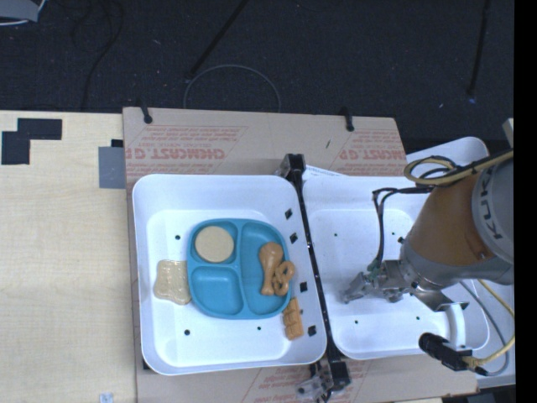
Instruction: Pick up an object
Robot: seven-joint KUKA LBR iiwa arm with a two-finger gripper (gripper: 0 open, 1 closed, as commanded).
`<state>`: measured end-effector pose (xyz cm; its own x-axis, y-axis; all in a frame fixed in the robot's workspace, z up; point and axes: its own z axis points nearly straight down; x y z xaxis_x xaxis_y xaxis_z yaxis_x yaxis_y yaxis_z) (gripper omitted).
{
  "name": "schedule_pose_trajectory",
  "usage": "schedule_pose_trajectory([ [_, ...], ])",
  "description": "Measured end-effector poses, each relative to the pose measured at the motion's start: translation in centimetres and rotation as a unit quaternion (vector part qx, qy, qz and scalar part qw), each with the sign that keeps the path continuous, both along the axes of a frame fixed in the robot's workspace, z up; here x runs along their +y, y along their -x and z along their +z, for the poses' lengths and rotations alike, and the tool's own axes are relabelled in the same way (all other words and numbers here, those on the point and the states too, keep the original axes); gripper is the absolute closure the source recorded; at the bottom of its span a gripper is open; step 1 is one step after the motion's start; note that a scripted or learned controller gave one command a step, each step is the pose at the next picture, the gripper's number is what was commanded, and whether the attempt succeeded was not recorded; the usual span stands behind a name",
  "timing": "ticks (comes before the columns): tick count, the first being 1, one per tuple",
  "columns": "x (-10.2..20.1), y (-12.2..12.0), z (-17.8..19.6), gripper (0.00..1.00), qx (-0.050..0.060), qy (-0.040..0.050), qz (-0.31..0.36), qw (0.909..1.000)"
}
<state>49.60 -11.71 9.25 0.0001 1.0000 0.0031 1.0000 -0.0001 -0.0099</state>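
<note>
Two white bins (159, 217) rest on printed cardboard (252, 141).

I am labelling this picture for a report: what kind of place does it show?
Probably a robotics lab test bench, not a kitchen. Two white bins sit on taped cardboard, a robot arm with its gripper reaches into the right bin, and the left holds a blue divided plate of toy-like food.
</note>
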Motion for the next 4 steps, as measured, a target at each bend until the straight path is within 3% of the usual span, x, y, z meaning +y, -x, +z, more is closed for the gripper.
schedule_pose_trajectory([
  [1,-0.2,-0.1,1.3,1.00,-0.002,0.0004,-0.003,1.0000],
  [4,-0.3,0.4,15.1,1.00,-0.006,0.0015,0.001,1.0000],
])
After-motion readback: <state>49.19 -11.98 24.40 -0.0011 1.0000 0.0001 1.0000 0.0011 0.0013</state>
